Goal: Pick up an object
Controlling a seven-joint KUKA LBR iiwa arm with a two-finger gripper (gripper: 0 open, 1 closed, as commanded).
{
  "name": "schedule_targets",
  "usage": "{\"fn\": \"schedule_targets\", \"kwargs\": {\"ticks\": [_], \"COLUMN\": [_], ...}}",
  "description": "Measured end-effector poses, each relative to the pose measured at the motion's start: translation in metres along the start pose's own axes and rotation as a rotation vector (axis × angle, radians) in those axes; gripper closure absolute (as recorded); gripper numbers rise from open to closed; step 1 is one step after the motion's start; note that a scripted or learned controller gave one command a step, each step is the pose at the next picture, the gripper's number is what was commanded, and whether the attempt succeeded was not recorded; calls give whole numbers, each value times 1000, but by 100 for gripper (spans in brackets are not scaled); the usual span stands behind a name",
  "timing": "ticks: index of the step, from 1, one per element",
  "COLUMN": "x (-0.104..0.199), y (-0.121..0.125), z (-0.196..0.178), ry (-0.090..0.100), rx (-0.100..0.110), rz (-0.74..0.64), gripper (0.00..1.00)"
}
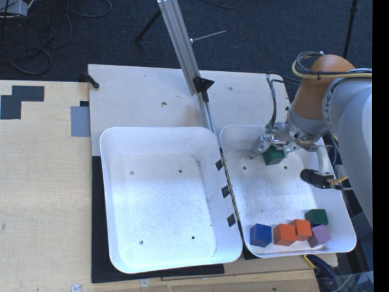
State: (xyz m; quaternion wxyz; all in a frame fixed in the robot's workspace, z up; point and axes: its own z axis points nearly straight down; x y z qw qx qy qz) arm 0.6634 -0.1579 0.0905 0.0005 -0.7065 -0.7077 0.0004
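Claw (271, 149) pinches a small dark-green block (273, 156) above the right white plastic bin (238, 163), far end (grip looks shallow), so it may slip and drop back in.

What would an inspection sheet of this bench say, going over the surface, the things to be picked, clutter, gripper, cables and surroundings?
Surface: white board bearing two shallow white bins, left bin and right bin.
Job's things: blue block, two orange blocks, purple block and dark green block clustered at the right bin's near edge.
Clutter: nothing seen.
Gripper: gripper over the right bin's far part, a green block between its fingers.
Cables: black cables on the dark floor; cable along the arm.
Surroundings: slanted metal rail; wooden tabletop at left.
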Motion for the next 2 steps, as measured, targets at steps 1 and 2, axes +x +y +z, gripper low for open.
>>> {"fn": "schedule_targets", "kwargs": {"ticks": [1, 2], "x": [0, 89], "y": [0, 2], "z": [-10, -105], "ry": [-1, 3], "rx": [3, -7], "rz": [-5, -5], "gripper": [100, 100]}}
